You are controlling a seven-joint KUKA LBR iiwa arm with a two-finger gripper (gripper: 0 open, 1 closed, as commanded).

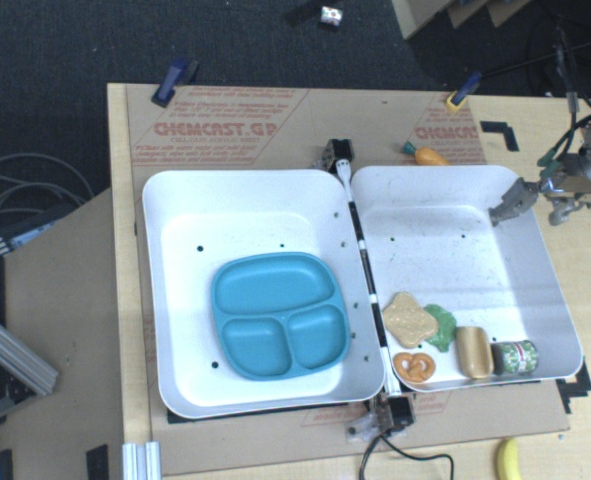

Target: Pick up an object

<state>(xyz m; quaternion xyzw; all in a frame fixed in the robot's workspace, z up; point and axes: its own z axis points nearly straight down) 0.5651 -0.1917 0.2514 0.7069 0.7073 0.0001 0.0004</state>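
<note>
Hovering over the upper right rim of the right bin (535, 258), the gripper (520, 200) carries nothing visible, and whether it is spread or closed cannot be told at this size. Every pickable object lies toward the near edge of that bin, well apart from the gripper and down-left of it in the camera view: one cracker-like tan piece (408, 318), one green leafy toy (442, 326), one pretzel (414, 367), one tan bread roll (473, 352) with its long axis running up-down, and one small can (516, 357) lying on its side. These five cluster closely, several touching. The left bin (175, 268) holds one blue divided plate (279, 313).
</note>
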